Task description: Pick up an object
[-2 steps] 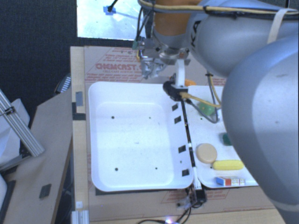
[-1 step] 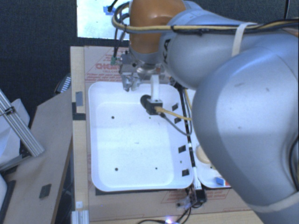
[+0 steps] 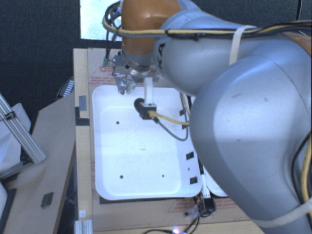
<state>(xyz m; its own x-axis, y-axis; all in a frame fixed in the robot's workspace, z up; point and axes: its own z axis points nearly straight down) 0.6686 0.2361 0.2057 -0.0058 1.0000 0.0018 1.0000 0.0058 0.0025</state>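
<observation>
My gripper (image 3: 126,85) hangs below the orange wrist band, over the far left corner of the left white bin (image 3: 105,145). It sits close above the bin's back rim. The bin's white floor shows a few small dark dots. The bulky grey arm (image 3: 243,106) crosses the right half of the view and hides nearly all of the right bin (image 3: 214,188), of which a thin white sliver shows at its near left edge.
The bins rest on a tan board (image 3: 83,130) with black tabs along its edges. A metal rail (image 3: 19,135) lies slanted at the far left, off the bench. Small wires and a connector (image 3: 202,207) sit at the front edge.
</observation>
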